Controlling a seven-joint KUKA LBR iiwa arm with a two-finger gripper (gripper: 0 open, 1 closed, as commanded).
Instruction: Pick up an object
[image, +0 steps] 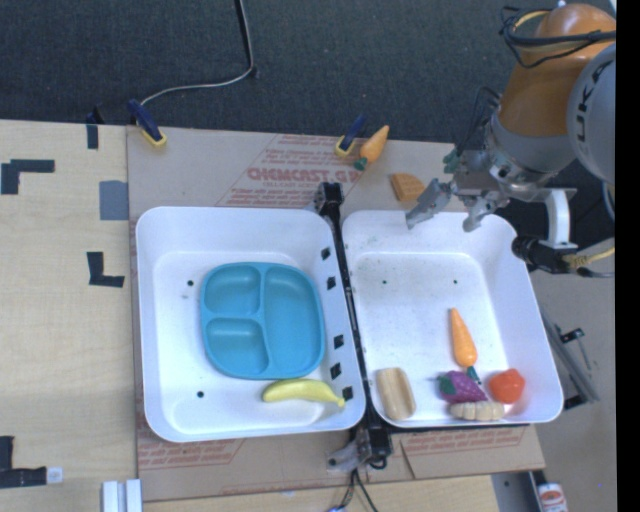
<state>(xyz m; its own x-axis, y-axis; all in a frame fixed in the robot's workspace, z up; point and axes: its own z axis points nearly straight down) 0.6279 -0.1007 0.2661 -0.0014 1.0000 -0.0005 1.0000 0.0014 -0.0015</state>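
The gripper (447, 212), fingers spread and pinching nothing, is hovering over the far rim of the right bin (520, 300). Both bins are sitting on brown cardboard (280, 175) printed "CHEMCAST", beside dark carpet (120, 50). A toy carrot (462, 337) is lying near the bin's near-right corner, its long axis running front to back, tip pointing away.
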